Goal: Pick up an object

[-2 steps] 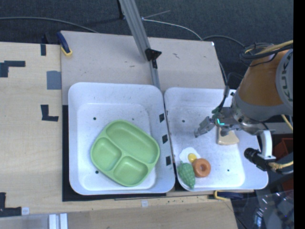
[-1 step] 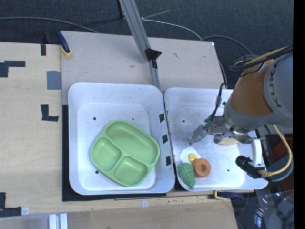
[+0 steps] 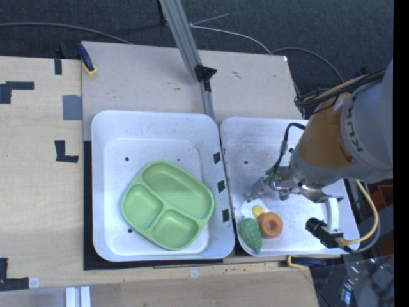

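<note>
Three small things lie near the front left corner of the right bin point(image 3: 255, 139): a green knobbly toy point(image 3: 251, 235), an orange ring-shaped piece point(image 3: 271, 225) and a small yellow piece point(image 3: 257, 211). My gripper point(image 3: 268, 188) hangs low over the middle of the right bin, just above and behind the yellow piece. The grey wrist with its orange band covers most of it from above. Nothing can be seen held in it.
The left bin point(image 3: 108, 133) holds a light green divided plate point(image 3: 167, 204) with three compartments. A slanted metal pole point(image 3: 185, 37) comes down to the back edge between the bins. Bare floor shows at the back of the right bin.
</note>
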`<state>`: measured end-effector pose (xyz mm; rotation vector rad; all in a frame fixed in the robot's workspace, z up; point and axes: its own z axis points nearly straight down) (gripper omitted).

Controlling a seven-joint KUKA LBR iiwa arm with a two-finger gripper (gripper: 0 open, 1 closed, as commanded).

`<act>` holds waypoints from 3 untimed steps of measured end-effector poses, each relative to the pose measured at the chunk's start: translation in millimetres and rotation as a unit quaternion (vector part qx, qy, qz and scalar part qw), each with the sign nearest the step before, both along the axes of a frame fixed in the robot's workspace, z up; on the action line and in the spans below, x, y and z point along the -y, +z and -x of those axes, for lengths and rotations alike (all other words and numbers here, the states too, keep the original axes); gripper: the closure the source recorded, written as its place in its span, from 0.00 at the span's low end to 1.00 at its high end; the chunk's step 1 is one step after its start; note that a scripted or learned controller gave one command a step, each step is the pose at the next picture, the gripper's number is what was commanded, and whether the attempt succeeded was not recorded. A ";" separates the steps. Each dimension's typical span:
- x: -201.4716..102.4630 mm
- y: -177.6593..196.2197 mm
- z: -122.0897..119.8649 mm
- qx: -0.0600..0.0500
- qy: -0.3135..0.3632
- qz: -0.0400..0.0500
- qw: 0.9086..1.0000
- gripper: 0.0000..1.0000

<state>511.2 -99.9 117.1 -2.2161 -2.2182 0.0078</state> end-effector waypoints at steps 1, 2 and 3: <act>0.0 -28.8 0.1 0.003 0.000 0.001 1.000 0.00; -1.0 -18.1 0.4 0.002 0.000 0.000 1.000 1.00; 4.4 43.0 0.1 0.006 0.000 0.001 1.000 1.00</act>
